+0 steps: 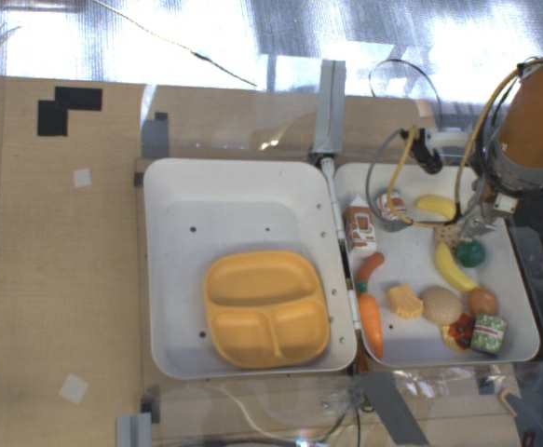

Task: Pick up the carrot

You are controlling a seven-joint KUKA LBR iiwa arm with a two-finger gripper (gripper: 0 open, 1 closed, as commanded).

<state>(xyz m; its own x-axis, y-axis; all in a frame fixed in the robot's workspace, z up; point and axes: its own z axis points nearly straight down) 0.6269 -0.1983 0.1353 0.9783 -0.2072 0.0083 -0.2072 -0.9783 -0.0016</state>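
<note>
The gripper [459, 236] hangs low over the far right part of the right bin [522, 291], beneath the grey arm [532, 124] with its orange band; whether it is open or closed cannot be told, and nothing is seen held in it. Just beside the gripper, toward the bin's right wall, lies a dark green round object [471, 253]; a banana [450, 267] lies directly below it, and a second yellow piece [436, 206] lies just behind it, near a loop of cable. Toward the front right corner sit a beige potato-like item [441, 305], an orange-brown round fruit [481, 301] and a small green carton [489, 333]. A yellow cheese-like block [404, 301] lies near the middle of the bin. Along the left wall stand a small printed carton [359, 229] and a reddish sausage [369, 266]. The carrot [371, 322] lies in the front left corner of the right bin, against the left wall, green top pointing away from the front rim, well apart from the gripper. The left bin [187, 203] holds a yellow compartment plate [265, 306].
</note>
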